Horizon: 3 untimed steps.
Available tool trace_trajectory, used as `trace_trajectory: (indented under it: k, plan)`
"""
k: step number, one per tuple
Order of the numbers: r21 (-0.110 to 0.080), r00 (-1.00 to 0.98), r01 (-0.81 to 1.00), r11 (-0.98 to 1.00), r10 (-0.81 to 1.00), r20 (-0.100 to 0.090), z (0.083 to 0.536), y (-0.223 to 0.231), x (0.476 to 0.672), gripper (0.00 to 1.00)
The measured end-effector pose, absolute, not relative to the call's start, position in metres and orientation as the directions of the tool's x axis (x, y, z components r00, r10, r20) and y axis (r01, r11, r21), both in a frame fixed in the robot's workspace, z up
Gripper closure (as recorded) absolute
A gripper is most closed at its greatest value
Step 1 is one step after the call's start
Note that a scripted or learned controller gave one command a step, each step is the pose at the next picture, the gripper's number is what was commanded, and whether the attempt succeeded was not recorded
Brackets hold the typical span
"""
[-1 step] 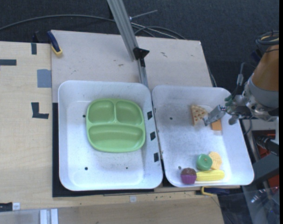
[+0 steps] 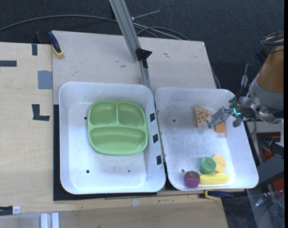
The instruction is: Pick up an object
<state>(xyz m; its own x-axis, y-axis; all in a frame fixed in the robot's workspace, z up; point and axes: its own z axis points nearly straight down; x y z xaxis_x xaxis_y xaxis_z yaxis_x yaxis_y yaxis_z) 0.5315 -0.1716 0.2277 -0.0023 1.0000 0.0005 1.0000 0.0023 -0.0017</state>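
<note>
Starting at the left of the tabletop [image 2: 20,127], the left bin [image 2: 68,175] carries a green divided plate [image 2: 117,127] lying flat near its middle, untouched and well apart from the arm. Across the shared rim, the right bin [image 2: 181,151] holds the loose pieces: a tan wedge-shaped piece [image 2: 200,115] near its upper middle, an orange block [image 2: 220,127] just beside that, and, along the lower edge, a cluster of a purple round piece [image 2: 191,178], a green round piece [image 2: 208,164], an orange ridged piece [image 2: 219,162] and a yellow corn cob [image 2: 214,178] lying close together. The pincer [image 2: 218,118] hangs low between the wedge and the orange block, reaching in from the right; whether its tips are apart or together cannot be told at this scale, and nothing shows clearly between them. By my judgement the pick is at the approach or closing stage: every piece appears to rest on the bin floor, so grasp and lift remain.
</note>
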Motion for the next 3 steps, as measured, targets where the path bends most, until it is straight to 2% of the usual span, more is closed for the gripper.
trace_trajectory:
  k: [2,3]
  plan:
    - [-0.008,-0.002,1.000,0.002,1.000,0.002,0.114,-0.159,0.518,0.00]
    - [-0.001,-0.002,1.000,0.002,1.000,-0.001,0.089,-0.159,0.519,0.00]
